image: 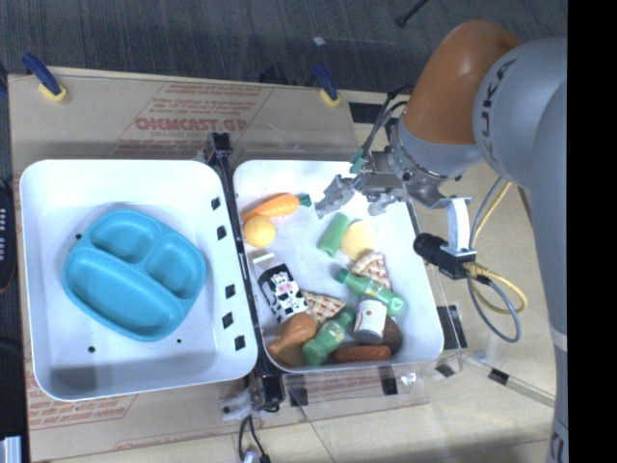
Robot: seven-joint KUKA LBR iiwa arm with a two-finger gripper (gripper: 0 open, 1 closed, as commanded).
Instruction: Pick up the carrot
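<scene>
A jumble of toy food, green bottles (371, 290) and a small cow-print carton (281, 291) crowds the near end of the right bin (421, 258). Farther back, the carrot (272, 205) lies by the bin's left wall, just behind a yellow lemon (258, 231). The gripper (359, 190) hovers to the carrot's right with nothing between its spread fingers. A blue divided plate (134, 273) sits in the left bin (58, 186).

Both white bins (43, 258) look like smooth, faintly glossy plastic, as does the blue divided plate (135, 273). The carrot (272, 205) has a matt orange skin. The desk (193, 114) is printed brown cardboard. The arm's grey shell (525, 95) shines softly.
</scene>
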